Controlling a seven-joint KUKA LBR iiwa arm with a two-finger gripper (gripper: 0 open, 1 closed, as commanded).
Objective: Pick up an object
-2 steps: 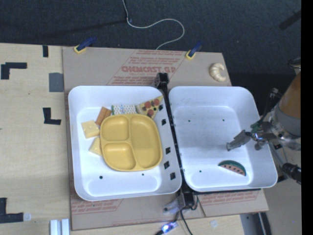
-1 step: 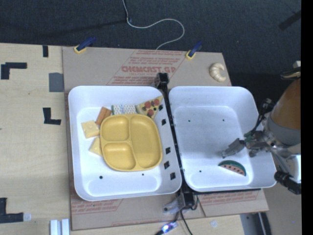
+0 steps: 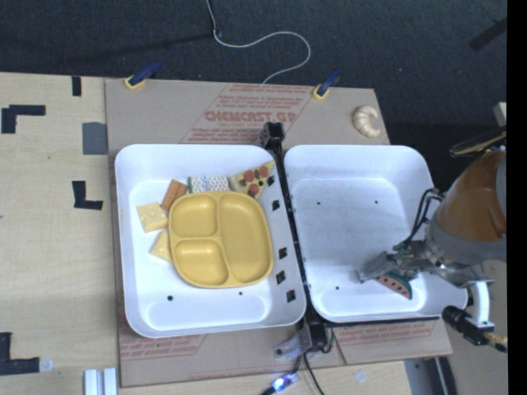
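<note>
A small watermelon-slice toy (image 3: 395, 285), red with a dark rind, lies on the floor of the right bin (image 3: 346, 220) near its front right corner. My gripper (image 3: 385, 268) is low in that bin, right over the slice's upper edge and pointing left. The slice shows just in front of the gripper tip; whether they touch is unclear. The grey arm with its orange band (image 3: 473, 208) comes in from the right over the bin's rim.
The left bin (image 3: 136, 303) holds a yellow divided plate (image 3: 221, 239), cracker-like pieces (image 3: 153, 217), a brown piece (image 3: 174, 193) and a pizza-slice toy (image 3: 255, 178) along its back. A tan lump (image 3: 368, 121) rests on the cardboard behind the right bin.
</note>
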